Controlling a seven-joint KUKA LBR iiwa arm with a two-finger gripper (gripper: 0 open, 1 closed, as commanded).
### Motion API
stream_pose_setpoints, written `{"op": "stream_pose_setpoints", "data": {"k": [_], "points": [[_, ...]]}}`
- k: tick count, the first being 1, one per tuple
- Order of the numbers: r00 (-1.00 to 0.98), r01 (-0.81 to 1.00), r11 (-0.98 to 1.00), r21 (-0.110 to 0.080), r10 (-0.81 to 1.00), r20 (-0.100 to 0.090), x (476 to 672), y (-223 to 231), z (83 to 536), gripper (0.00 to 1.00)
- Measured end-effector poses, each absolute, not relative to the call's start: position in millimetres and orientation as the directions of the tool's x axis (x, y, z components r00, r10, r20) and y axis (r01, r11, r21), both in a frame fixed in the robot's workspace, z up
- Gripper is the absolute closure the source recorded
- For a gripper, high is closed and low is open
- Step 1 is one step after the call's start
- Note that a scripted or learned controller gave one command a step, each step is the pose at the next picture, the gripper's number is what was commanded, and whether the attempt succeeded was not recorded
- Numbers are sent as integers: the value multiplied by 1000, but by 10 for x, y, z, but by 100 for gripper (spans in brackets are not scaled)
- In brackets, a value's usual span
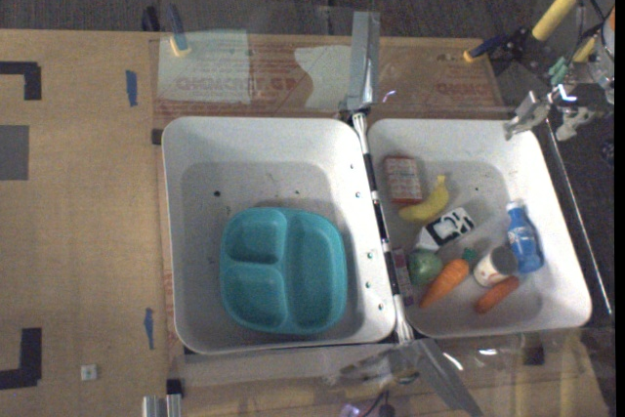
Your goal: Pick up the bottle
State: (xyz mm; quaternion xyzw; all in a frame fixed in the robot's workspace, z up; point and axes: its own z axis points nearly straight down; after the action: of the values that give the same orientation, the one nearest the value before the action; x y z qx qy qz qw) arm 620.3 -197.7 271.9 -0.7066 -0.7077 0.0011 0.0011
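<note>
Bottle (523, 239) in right bin (562, 210), beside carrots (447, 280).

blue bottle (523, 240), lying flat, right bin

Bottle (524, 239) is seen as clear glossy blue plastic; bins (186, 161) as smooth white plastic; bench (78, 210) as matt wood.

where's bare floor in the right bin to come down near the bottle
Bare floor lies along the right bin's far wall, beyond the banana and bottle, and in its near-right corner past the small carrot. The middle is crowded: bottle, cup, card, big carrot sit close together.
</note>
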Motion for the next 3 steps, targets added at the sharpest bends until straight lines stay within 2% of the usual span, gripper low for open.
{"op": "stream_pose_setpoints", "data": {"k": [1,2,3], "points": [[42,999,-42,-4,999,0,6165,-2231,1671,0],[19,1000,-19,-2,1000,12,5689,-2155,973,0],[19,1000,-19,-2,1000,12,5689,-2156,973,0]]}}
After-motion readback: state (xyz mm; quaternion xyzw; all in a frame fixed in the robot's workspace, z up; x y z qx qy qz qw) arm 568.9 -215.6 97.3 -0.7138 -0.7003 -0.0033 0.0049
